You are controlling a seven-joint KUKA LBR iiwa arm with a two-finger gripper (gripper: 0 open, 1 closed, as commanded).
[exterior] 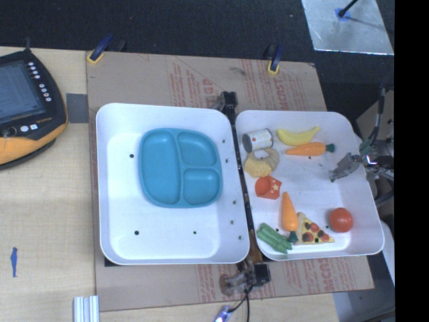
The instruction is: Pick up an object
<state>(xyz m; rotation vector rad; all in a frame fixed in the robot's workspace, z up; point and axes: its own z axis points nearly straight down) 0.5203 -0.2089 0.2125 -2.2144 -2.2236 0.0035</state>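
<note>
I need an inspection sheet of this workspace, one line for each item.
Surface: wooden bench with cardboard sheet under two white bins.
Job's things: right bin holds banana, two carrots, tomato, pizza slice, green vegetable, red piece, can, a yellowish item.
Clutter: blue divided plate in left bin.
End effector: low over the right bin's right side, holding nothing visible.
Cables: a thin one at the bottom edge.
Surroundings: teach pendant at left, clamps on the cardboard's far edge, dark floor.
</note>
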